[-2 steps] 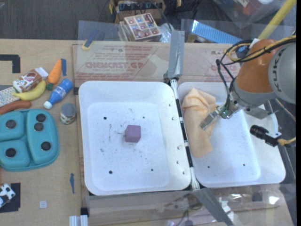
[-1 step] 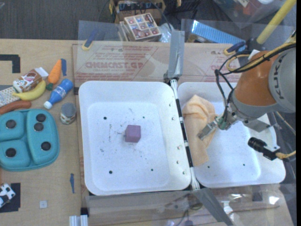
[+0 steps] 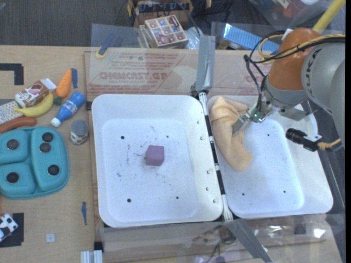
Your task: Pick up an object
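The claw [image 3: 241, 126] hangs over the far left part of the right bin [image 3: 307, 199], its tip right at the upper fold of a tan cloth [image 3: 233, 141], and whether it is open, closed or pinching fabric I cannot tell, since the tip is small and dark against the cloth. The cloth lies crumpled along the bin's left wall, running from the far corner toward the middle, which probably explains why the arm [image 3: 307, 70] reaches in from the right at a slant: that keeps the wrist inside the rim while the tip gets at the raised fold, the easiest part to pinch. Across the divider, a small purple block [image 3: 154, 155] sits alone near the middle of the left bin [image 3: 109, 114], well apart from the claw and standing free on all sides. To the left of the bins, on the worktop [image 3: 55, 64], lie a teal tray [image 3: 30, 163], a toy banana [image 3: 34, 108] and a small bottle [image 3: 68, 108], out of play.
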